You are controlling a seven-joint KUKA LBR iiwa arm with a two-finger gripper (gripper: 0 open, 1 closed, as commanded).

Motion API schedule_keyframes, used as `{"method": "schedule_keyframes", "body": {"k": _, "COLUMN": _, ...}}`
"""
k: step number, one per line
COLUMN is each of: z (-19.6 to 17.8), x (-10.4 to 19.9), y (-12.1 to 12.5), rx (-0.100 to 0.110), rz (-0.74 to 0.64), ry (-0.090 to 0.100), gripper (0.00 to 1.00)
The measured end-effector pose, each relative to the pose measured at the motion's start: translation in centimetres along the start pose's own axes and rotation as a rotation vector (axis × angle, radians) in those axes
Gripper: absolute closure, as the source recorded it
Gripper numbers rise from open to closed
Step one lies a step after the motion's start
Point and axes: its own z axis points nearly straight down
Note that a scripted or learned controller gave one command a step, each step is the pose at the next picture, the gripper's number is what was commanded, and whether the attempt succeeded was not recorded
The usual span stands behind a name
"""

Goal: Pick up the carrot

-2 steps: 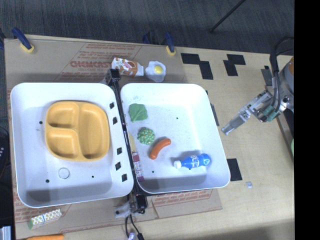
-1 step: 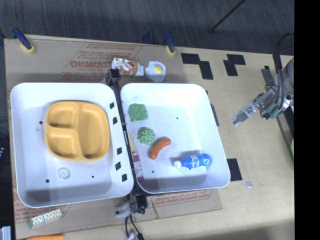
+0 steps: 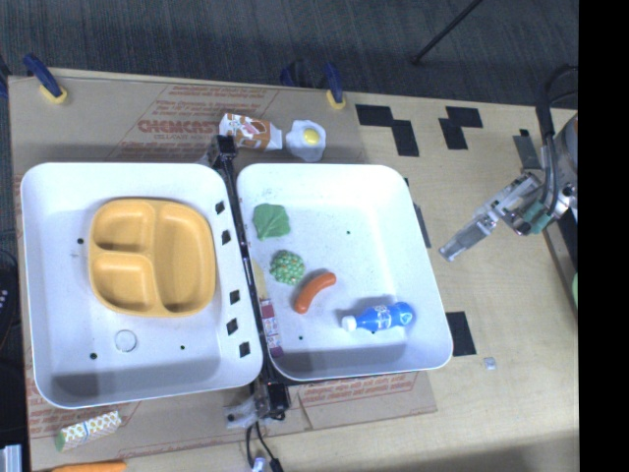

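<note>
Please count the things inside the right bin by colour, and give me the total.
Green: 2, leaf and bumpy round piece
Orange: 1, carrot
Blue: 1, bottle
Total: 4

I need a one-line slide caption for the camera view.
Carrot lies in the right bin; the tool waits outside, beside it.

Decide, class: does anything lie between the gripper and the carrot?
Nothing tall blocks it. The gripper hangs outside the right bin, whose rim and the blue bottle lie roughly toward the carrot; from above, the carrot looks clear.
</note>
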Motion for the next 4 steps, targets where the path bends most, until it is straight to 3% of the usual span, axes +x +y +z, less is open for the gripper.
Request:
{"method": "schedule_keyframes", "body": {"k": 1, "z": -1.1, "x": 0.0, "y": 0.1, "rx": -0.001, "rz": -0.004, "ry": -0.002, "gripper": 1.0}}
{"method": "schedule_keyframes", "body": {"k": 2, "z": 3.1, "x": 0.1, "y": -0.1, "rx": 0.0, "rz": -0.43, "ry": 0.003, "gripper": 1.0}}
{"method": "schedule_keyframes", "body": {"k": 3, "z": -11.3, "x": 0.0, "y": -0.1, "rx": -0.001, "rz": -0.614, "ry": -0.002, "gripper": 1.0}}
{"method": "schedule_keyframes", "body": {"k": 4, "z": 1.7, "x": 0.1, "y": -0.1, "rx": 0.0, "rz": -0.72, "ry": 0.003, "gripper": 1.0}}
